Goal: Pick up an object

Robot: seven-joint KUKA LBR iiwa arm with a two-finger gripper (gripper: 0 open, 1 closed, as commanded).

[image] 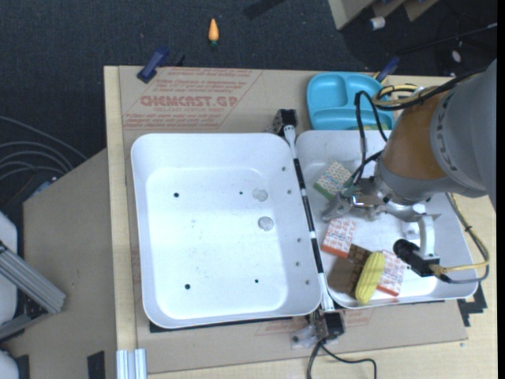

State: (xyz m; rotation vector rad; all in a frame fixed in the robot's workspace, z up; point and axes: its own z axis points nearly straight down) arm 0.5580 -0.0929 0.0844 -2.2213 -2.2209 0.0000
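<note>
Tool hangs low in the right bin at the frame's right, whether spread or pinched I cannot tell, beside the orange-and-white packet, nothing visibly lifted, so the pick looks not yet done.

Left bin: floor open throughout, free approach from above. Right bin: crowded. Arm overhangs its upper half, gripper low near the dividing rim. Obstacles on floor: patterned packet, orange-white box, brown block, yellow corn cob, all close together. Blue tray flanks the far edge.
</note>
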